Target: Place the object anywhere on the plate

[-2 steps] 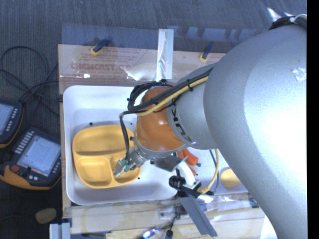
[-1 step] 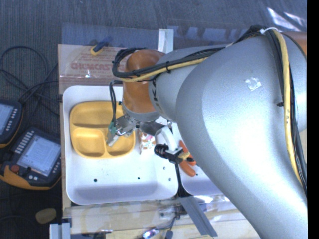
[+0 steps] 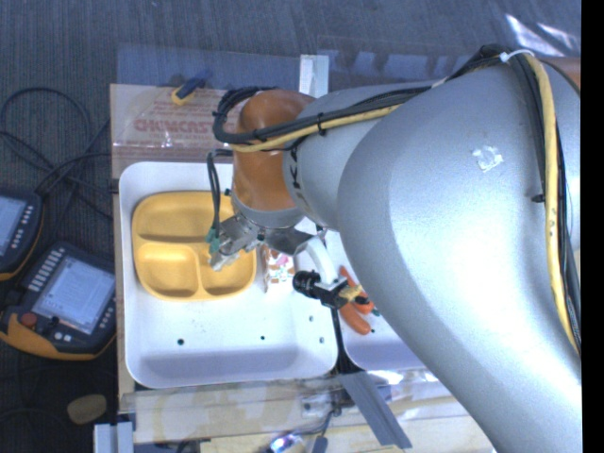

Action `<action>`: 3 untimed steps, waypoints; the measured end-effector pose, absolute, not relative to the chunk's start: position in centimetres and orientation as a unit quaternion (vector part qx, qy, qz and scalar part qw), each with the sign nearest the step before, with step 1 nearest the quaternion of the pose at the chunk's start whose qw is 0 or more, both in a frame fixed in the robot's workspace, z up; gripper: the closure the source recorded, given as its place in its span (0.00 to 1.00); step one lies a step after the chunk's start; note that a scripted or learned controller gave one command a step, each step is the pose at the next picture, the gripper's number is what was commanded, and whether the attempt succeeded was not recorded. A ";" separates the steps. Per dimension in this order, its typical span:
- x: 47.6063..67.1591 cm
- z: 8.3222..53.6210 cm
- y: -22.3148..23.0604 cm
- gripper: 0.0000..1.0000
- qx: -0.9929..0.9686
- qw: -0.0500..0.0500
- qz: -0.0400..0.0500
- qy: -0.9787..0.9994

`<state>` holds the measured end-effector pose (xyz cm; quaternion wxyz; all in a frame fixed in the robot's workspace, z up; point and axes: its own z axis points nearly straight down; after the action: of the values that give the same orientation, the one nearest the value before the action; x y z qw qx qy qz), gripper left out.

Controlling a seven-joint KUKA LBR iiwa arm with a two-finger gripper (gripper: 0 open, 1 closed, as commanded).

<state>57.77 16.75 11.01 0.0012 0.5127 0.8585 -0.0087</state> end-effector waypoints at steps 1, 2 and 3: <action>60.6 9.8 18.7 1.00 0.476 -0.014 -0.029 0.879; 61.8 9.5 18.5 1.00 0.402 -0.026 -0.042 0.914; 62.4 9.4 18.7 1.00 0.387 -0.031 -0.049 0.920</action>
<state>62.39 18.69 9.38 -0.0310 0.3866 0.9204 -0.0493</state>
